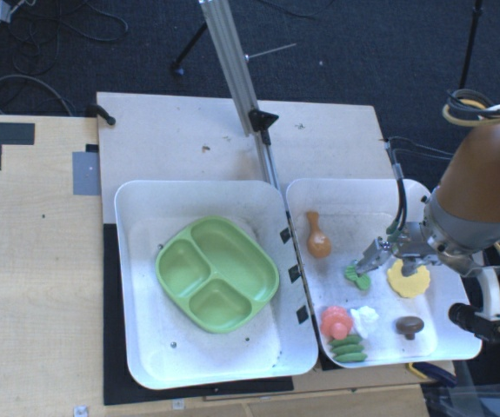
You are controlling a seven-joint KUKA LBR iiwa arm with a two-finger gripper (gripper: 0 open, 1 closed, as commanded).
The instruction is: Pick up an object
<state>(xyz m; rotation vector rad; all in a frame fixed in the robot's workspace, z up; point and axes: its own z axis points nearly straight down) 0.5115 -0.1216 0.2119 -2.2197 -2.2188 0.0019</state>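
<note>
My gripper (pixel 370 261) reaches into the right bin (pixel 354 200) from the right, low over its middle. Its tip is right at a small green object (pixel 355 277), and I cannot tell whether it touches it. A yellow piece (pixel 409 282) lies just right of the gripper, partly under the wrist. An orange-brown pear-shaped object (pixel 317 237) lies to the left, near the bin's dividing wall. Along the bin's front are a pink-red object (pixel 336 321), a white piece (pixel 365 319), green pods (pixel 348 348) and a brown mushroom-like object (pixel 410 326).
The left bin (pixel 136 233) holds a green divided plate (pixel 217 273). A slanted metal rail (pixel 236 68) runs down from the top to the wall between the bins. The arm's grey and orange body (pixel 471 189) overhangs the right bin's right side.
</note>
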